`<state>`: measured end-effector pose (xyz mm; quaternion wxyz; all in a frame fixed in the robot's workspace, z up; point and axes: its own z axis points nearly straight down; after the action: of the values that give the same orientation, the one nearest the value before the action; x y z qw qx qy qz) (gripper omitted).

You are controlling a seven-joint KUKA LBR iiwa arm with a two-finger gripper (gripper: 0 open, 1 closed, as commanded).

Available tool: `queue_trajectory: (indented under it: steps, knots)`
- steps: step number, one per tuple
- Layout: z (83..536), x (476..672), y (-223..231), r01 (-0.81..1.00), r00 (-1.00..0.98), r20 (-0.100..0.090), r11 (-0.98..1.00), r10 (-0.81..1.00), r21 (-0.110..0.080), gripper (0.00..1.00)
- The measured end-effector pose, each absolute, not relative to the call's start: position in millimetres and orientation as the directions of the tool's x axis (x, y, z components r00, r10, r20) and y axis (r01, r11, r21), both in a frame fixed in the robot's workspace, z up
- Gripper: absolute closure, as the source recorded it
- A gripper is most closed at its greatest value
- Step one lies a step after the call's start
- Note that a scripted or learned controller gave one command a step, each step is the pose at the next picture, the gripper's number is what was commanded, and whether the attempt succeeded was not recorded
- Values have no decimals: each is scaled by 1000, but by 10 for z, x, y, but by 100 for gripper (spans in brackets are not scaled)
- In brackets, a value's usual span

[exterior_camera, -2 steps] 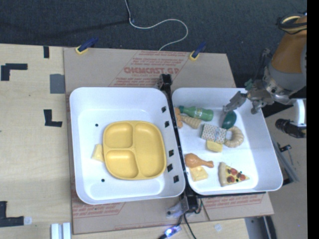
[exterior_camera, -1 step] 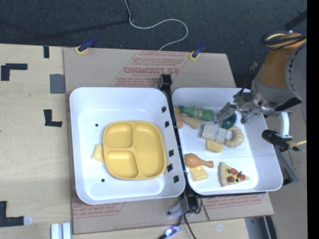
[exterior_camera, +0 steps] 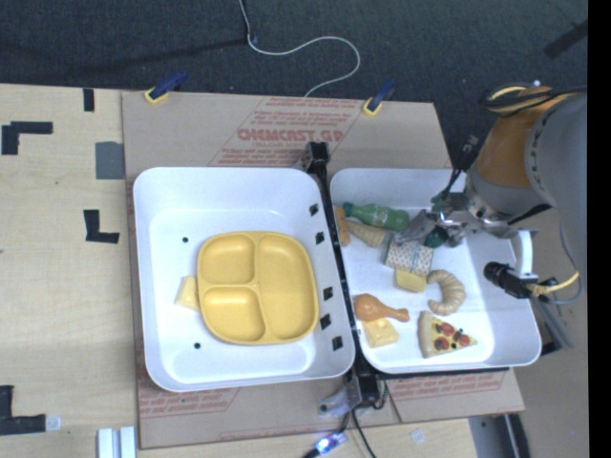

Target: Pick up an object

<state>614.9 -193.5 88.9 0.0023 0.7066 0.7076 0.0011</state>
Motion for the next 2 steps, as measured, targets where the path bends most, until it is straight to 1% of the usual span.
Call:
queue_trajectory:
  steps: [1,2]
  knots:
    - [1031,6173,-1920,1000,-5,-1,5,1000,10,100]
    - [1488,6260,-1913,1000,-2,-1,2,1000,4,100]
